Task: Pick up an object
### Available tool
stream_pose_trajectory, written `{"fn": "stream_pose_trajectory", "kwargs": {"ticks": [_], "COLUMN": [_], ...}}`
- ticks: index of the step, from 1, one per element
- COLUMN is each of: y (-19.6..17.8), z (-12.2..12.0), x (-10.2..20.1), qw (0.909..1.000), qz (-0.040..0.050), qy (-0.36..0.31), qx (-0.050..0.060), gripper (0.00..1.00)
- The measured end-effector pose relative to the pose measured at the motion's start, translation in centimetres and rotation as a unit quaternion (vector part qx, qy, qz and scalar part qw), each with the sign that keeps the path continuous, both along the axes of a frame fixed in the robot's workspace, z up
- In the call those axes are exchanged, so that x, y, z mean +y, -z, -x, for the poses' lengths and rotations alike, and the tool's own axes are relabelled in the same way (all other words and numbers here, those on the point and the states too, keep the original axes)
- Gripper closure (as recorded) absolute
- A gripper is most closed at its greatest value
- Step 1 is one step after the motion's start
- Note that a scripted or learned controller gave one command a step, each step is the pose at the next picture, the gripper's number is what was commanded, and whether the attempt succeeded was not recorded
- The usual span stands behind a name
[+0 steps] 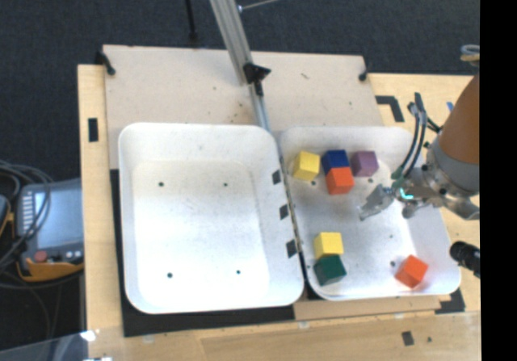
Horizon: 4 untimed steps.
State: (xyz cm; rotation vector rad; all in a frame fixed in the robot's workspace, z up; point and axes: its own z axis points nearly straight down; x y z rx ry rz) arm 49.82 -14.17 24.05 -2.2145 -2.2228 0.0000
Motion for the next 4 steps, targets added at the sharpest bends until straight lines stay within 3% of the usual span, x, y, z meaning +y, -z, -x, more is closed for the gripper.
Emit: {"fn": "stream_pose_trajectory", "kwargs": {"ticks": [1,2,3,4], "y": [-0.2,5.9,11.2,11.5], "z": [-0.1,-0.6,-0.5,-1.0], "x": [0.0,-0.5,0.3,0.2], "qw": [1.0,1.0,1.0,0.9999], "qz": [0.0007,0.0024,0.0016,0.0028], "qy": [0.001,0.003,0.004,0.001], "qx": [-0.002,0.001,-0.002,-0.01], "gripper": [0.0,0.0,0.0,0.0]}}
